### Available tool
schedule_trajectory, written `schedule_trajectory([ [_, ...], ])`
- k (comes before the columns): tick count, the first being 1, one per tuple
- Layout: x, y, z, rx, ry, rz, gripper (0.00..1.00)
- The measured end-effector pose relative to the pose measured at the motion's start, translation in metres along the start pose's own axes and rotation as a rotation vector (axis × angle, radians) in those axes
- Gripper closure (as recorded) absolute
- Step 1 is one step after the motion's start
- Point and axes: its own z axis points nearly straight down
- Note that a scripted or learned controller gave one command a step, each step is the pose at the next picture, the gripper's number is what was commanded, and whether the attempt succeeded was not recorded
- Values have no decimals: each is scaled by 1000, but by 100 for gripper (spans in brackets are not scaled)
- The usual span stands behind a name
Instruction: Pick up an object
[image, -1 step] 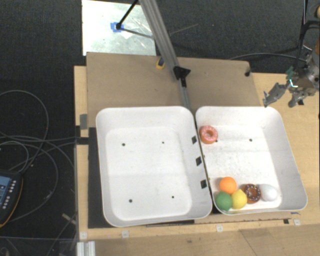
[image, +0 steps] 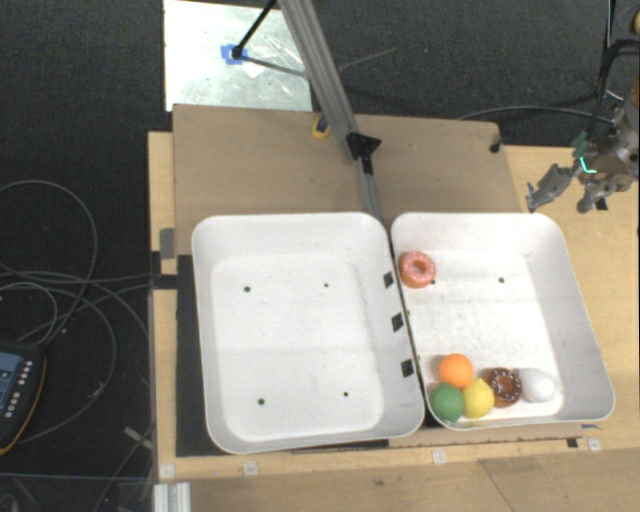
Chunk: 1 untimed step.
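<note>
Beyond the right bin's (image: 575, 290) far corner my gripper (image: 572, 192) hangs spread and empty, every object unpicked.

Looks like a robotics lab or test cell. Plain brown bench (image: 260, 160) carrying two shallow white bins (image: 290, 330) side by side. Loose black cables (image: 60, 300) trailing over dark carpet (image: 80, 90) off the bench's left edge, beside a handheld control pendant (image: 15, 385). Metal camera pole (image: 330, 85) clamped at the far edge.
</note>
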Motion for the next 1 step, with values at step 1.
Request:
schedule_trajectory([
  [1, 2, 2, 62, 5, 2, 1, 0],
])
